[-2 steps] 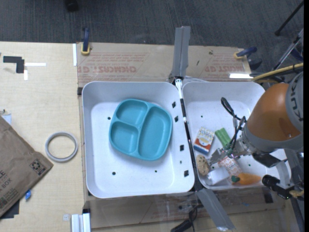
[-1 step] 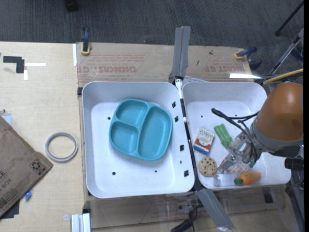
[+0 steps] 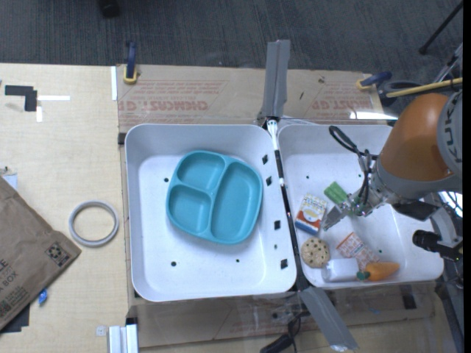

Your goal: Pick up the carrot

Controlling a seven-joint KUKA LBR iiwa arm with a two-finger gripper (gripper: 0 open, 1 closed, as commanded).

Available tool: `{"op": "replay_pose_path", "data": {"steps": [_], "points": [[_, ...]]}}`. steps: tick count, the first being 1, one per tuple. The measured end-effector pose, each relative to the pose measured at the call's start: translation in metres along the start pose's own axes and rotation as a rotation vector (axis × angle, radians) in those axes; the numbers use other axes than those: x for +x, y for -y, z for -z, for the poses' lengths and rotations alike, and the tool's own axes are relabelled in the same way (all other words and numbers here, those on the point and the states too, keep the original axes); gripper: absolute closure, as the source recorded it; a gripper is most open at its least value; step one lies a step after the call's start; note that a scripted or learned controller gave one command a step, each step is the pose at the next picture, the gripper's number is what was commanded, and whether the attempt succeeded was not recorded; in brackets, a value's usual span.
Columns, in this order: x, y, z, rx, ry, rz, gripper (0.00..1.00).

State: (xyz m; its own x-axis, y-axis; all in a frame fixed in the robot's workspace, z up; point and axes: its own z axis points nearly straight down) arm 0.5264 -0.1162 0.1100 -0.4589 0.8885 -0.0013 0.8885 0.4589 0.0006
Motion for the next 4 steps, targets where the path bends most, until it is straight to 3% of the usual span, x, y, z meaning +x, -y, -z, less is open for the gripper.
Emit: {"op": "replay_pose_path", "data": {"steps": [1,2,3,4], "points": [[0.031,0.03,-0.016,-0.003,0.001,-0.295,0.0],[0.031,0.029,-0.007,-0.003,0.0,-0.298,1.0],[-0.036,0.074,0.012,0.002,0.0,-0.21,1.0],[-0.036,0.074,0.012,0.002,-0.001,-0.21,0.0]]}}
